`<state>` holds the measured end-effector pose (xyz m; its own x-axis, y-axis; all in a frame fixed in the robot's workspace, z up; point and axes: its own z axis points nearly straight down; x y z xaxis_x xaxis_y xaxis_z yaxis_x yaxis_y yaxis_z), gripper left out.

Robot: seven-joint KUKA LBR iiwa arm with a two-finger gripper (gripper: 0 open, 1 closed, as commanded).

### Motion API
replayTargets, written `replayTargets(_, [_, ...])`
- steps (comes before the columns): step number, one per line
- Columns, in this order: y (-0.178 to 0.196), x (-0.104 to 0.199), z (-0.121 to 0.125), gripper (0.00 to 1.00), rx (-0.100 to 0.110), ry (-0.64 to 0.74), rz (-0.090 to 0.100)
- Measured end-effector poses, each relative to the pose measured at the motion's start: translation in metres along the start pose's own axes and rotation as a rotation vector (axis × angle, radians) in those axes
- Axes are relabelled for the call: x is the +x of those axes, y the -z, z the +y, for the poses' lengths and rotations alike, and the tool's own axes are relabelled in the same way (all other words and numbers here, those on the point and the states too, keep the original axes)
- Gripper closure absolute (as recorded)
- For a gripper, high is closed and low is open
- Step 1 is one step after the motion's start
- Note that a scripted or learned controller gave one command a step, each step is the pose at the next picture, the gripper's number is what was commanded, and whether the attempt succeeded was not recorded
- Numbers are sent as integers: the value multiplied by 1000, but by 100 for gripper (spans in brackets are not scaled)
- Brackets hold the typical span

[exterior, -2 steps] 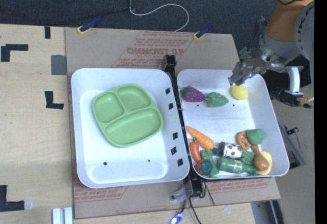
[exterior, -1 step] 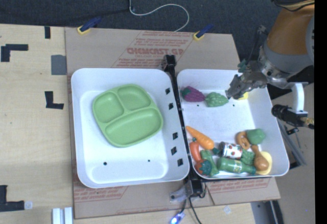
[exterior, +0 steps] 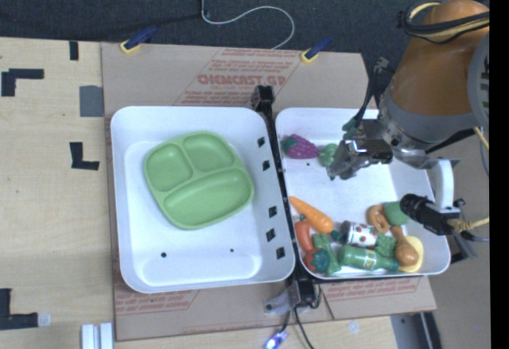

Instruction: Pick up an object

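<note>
camera view: no toy picked yet. nearest candidates are the purple grapes [exterior: 300, 146] and a small green piece [exterior: 328, 153], upper part of right bin [exterior: 425, 180], just left of the hand [exterior: 343, 168]. hand sits low over bare bin floor, nothing between its fingers; cannot tell if apart or together. toy pile incl. carrot [exterior: 312, 214] at near edge. left bin [exterior: 127, 180] has green divided plate [exterior: 199, 178]. risk: closing here likely grabs air, since the toys lie off to the side.
</note>
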<state>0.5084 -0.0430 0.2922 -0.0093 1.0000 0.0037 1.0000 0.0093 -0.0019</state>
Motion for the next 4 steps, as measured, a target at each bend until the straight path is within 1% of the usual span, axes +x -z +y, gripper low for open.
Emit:
replayTargets(1, [52,74,-25,100,-5,2,-1])
replayTargets(2, [116,153,-15,100,-7,2,-1])
replayTargets(3, [60,106,-25,100,6,-13,-6])
replayTargets(4, [141,159,-23,100,-8,-1,-1])
